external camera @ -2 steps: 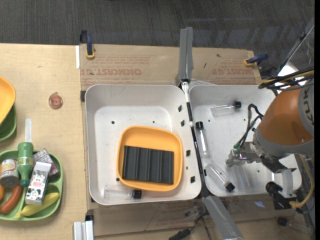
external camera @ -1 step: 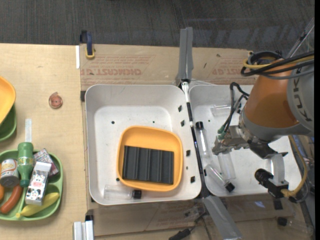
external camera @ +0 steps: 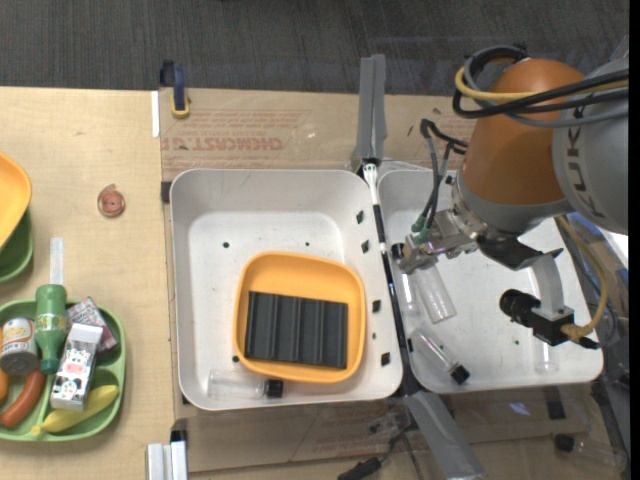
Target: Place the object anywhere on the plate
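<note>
A yellow-orange plate (external camera: pixel 300 273) sits in the left bin (external camera: pixel 200 228), toward its front. A black ribbed rectangular object (external camera: pixel 297 328) lies flat on the plate and covers most of its middle. My gripper (external camera: pixel 428 286) hangs over the left side of the right bin (external camera: pixel 560 368), just right of the wall between the two bins. It is well apart from the plate. The orange wrist band (external camera: pixel 520 138) and the grey arm hide the back of the right bin.
A small clear tube with a black cap (external camera: pixel 243 388) lies at the left bin's front wall. Another clear piece with a black end (external camera: pixel 442 360) lies in the right bin near its front. A green tray of toy food (external camera: pixel 60 368) stands at the bench's far left.
</note>
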